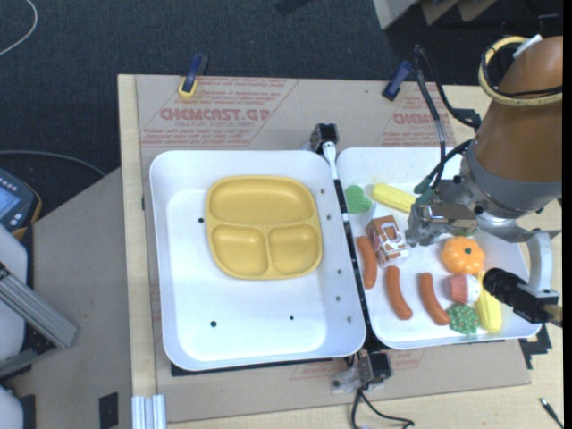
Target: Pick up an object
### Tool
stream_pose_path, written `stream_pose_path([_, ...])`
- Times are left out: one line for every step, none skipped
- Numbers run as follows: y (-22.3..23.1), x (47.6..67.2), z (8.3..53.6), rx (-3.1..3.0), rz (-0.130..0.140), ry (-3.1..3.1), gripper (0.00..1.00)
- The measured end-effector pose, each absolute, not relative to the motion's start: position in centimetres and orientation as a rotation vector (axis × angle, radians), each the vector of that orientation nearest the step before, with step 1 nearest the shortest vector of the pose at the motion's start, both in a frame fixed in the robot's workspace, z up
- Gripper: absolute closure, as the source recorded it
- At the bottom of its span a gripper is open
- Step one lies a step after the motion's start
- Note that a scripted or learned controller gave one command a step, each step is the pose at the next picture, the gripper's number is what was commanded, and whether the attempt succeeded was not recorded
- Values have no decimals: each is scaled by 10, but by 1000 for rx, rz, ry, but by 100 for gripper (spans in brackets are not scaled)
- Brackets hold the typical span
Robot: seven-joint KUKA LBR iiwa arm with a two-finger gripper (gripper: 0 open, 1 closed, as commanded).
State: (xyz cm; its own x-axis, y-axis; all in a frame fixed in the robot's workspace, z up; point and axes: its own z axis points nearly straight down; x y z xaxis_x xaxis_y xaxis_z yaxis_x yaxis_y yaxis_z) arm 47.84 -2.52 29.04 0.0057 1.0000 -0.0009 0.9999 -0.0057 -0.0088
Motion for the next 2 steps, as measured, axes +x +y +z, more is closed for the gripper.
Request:
stream_pose_path([67,478,277,-2207,3,-2227,100])
stream_pose_path([80,481,418,-2223,-24,-2233,100])
